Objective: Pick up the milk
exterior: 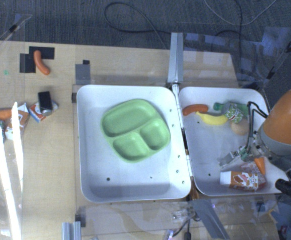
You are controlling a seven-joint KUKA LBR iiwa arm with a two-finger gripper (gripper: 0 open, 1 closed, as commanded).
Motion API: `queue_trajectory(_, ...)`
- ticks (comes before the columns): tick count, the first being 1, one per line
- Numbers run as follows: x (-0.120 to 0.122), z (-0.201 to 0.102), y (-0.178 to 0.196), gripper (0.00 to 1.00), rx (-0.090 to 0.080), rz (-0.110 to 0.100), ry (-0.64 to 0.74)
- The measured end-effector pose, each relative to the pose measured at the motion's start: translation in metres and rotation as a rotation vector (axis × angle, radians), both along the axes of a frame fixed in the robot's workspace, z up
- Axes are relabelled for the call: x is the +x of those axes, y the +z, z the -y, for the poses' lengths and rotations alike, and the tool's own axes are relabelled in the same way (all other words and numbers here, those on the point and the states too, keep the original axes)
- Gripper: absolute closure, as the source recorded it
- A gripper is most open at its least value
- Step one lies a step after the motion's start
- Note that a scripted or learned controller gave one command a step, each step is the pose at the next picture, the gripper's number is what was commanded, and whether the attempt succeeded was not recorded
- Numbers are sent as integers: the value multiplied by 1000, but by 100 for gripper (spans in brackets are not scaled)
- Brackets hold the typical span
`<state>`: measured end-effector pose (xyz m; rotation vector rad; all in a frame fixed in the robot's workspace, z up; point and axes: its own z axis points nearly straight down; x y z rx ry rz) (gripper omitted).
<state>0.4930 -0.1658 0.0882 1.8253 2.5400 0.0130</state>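
Observation:
In the right bin (205, 149), near its front edge, a carton or bottle (243, 180) lies on its side; it has a white left end and a red-brown printed body, and looks like the milk. My gripper (237, 155) hangs low over the bin, just above and slightly left of it, below the arm's orange band (287, 118). An orange carrot piece (260, 165) sits between the gripper and the carton. Nothing is visibly held.
The right bin's back holds a red sausage (194, 109), a banana (213, 119), a green bottle (230, 110) and a beige round item (239, 128). A green divided plate (135, 129) lies in the left bin (90, 174). Loose toys and a black block (45, 101) sit on the bench at left.

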Motion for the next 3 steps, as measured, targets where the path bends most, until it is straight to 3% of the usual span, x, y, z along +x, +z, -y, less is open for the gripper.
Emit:
queue_trajectory(1, -2, -23, 0, 0, 2, -3, -326)
queue_trajectory(2, -5, 23, 37, 0, 3, -15, -244)
queue_trajectory(3, -2, -38, 0, 0, 2, -5, -323)
